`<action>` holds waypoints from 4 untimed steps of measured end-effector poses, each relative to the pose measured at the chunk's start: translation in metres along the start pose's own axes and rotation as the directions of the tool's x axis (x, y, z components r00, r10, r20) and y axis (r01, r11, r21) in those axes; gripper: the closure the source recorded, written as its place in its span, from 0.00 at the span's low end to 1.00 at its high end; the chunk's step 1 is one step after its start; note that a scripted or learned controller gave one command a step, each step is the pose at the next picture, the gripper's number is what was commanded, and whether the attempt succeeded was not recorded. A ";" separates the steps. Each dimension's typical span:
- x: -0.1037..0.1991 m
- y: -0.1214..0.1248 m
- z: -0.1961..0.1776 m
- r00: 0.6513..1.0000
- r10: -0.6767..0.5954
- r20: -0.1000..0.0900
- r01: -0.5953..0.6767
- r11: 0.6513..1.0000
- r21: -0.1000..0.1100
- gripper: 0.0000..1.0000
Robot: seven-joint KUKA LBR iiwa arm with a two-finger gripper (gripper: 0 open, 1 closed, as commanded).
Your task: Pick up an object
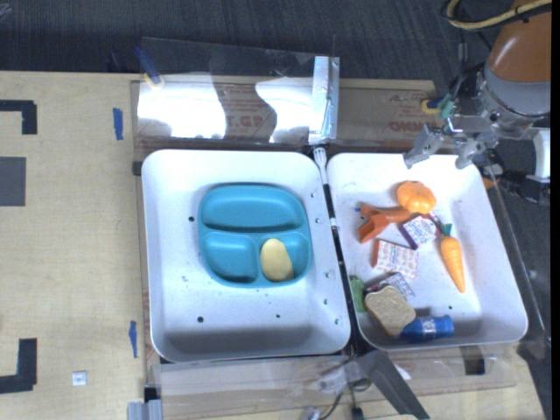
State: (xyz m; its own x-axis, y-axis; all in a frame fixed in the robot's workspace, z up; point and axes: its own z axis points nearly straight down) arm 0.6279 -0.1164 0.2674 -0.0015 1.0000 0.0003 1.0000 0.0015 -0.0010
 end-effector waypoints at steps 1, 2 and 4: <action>0.003 -0.043 0.112 0.999 0.053 0.000 -0.053 0.999 0.006 0.00; 0.025 0.005 0.179 1.000 0.022 0.001 -0.022 1.000 -0.006 0.00; 0.023 -0.012 0.168 0.996 0.088 0.000 -0.088 0.996 -0.009 1.00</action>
State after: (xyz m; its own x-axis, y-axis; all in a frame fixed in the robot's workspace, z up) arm 0.6157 -0.0930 0.0992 0.0869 0.9962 0.0007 0.9962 -0.0869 0.0078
